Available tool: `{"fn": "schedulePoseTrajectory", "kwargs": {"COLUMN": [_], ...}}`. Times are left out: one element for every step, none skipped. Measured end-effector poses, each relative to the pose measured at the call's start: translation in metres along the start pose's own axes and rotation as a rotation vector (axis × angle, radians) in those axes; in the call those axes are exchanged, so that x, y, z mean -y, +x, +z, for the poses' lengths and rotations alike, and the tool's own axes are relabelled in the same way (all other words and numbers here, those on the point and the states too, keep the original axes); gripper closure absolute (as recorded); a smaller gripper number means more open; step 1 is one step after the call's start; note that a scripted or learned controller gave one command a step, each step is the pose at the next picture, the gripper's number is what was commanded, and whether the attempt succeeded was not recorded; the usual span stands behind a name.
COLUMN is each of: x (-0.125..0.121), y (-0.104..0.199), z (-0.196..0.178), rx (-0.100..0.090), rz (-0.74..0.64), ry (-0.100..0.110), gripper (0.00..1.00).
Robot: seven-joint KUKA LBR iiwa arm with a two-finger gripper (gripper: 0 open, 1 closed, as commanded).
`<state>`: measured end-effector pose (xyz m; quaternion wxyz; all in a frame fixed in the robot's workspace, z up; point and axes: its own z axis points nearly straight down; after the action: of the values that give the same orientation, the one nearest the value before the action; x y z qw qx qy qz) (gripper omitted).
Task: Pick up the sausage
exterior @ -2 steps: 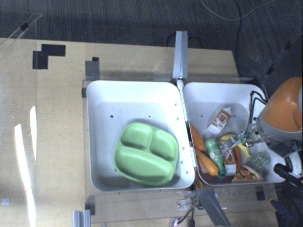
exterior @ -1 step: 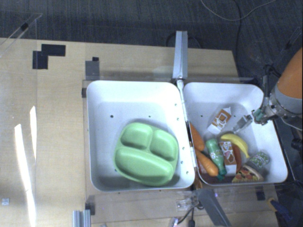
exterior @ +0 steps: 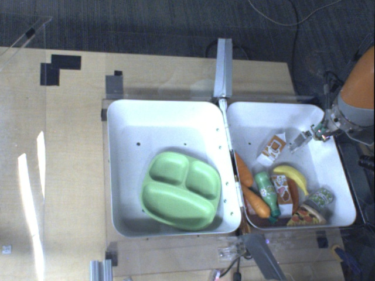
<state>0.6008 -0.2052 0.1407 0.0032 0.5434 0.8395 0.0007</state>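
A: Where do we find the gripper [exterior: 306,138]?

B: We see it over the right bin [exterior: 258,117], near that bin's far right corner, hanging off the grey arm [exterior: 345,117] with the orange band [exterior: 358,86]. Whether it is apart or together, we cannot tell; it is small and blurred here. We see nothing between its tips.

A: What lies closest to it?

B: Just beside it, toward the bin's middle, we see a small white and orange packet [exterior: 274,148]. We cannot say if they touch.

A: And the sausage [exterior: 294,196]?

B: We take it to be the dark reddish-brown piece toward the near side of the right bin, partly under a small white and red packet [exterior: 282,189]. It sits apart from the gripper, between a green bottle [exterior: 266,189] on one side and a yellow banana [exterior: 293,177] on the other.

A: What else do we make out?

B: Two orange carrots [exterior: 251,192] lie along the wall by the divider. At the near edge we see a pizza slice [exterior: 306,216], with a round greenish item [exterior: 321,197] beside it. In the left bin [exterior: 135,122] a green divided tray [exterior: 180,190] lies tilted toward the near right corner. Both bins rest on the pale wooden bench [exterior: 64,157].
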Motion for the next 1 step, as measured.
{"fn": "schedulePoseTrajectory", "kwargs": {"x": [0.0027], "y": [0.0417], "z": [0.0316], "rx": [-0.001], "rz": [-0.257], "ry": [-0.002], "gripper": [0.0]}}
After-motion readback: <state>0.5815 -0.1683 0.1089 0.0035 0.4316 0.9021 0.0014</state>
